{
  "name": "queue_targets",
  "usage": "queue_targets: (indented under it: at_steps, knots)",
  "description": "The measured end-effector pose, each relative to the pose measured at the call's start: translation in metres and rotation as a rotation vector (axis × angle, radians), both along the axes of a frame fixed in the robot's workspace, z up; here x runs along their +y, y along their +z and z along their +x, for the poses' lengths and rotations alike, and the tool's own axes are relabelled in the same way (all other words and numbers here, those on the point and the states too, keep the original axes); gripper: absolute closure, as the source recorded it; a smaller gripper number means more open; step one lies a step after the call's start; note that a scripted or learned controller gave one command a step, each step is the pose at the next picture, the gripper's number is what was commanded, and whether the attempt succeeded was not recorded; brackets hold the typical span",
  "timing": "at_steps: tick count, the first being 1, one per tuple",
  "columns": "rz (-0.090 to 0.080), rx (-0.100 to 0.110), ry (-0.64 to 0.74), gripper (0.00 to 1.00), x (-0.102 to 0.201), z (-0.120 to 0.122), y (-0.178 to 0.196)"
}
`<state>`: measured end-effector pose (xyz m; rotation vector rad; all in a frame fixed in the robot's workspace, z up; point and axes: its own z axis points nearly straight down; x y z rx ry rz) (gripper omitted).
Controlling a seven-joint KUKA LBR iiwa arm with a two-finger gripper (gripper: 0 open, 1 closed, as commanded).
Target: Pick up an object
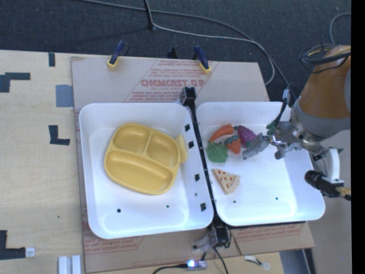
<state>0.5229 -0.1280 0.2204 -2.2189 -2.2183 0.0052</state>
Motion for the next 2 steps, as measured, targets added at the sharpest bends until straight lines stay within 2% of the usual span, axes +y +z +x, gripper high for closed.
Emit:
queue_targets:
  at_steps: [1, 2]
  knots:
    - [-0.001, -0.005, 0.001, 0.00, 0.000, 0.001, 0.002]
    - [0.000, -0.001, 0.001, 0.00, -0.001, 0.008, -0.045]
